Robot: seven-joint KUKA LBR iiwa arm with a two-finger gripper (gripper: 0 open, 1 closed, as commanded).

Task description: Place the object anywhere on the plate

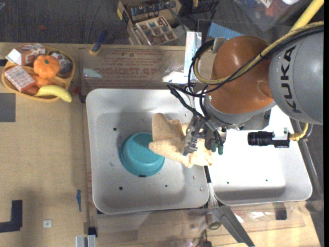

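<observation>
A teal round plate [140,157] lies in the left white bin [103,138], left of its middle. A tan, fuzzy cloth-like object [165,134] lies slantwise, its left end overlapping the plate's right rim and its right end reaching the wall between the bins. My gripper [202,142] hangs right over the object's right end, under the orange wrist band [239,76]. That end is partly hidden by the gripper, with a yellowish bit showing just below it.
The right white bin [267,179] lies under the arm. A black cylinder [264,138] sticks out to the right of the wrist. On the bench at far left stands a basket [38,76] of toy fruit and boxes.
</observation>
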